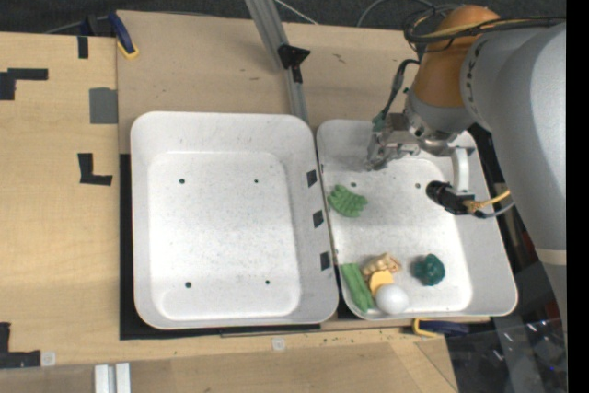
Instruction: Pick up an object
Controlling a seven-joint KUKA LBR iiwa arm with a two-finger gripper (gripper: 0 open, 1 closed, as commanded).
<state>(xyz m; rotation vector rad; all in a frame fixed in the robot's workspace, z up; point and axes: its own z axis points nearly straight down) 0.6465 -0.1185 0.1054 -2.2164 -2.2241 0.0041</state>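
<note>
- Gripper sits low over the right bin's far end; grip state: cannot tell.
- Nearest target: green piece, just beside it toward the near-left, long axis diagonal.
- Other items cluster at the near edge.

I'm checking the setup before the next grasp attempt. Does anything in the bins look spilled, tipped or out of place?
Nothing stands out. The right bin holds a green ridged piece, a dark green lump, and a green strip, tan object and white ball clustered at its near edge. The gripper is above the bin's far end.
</note>
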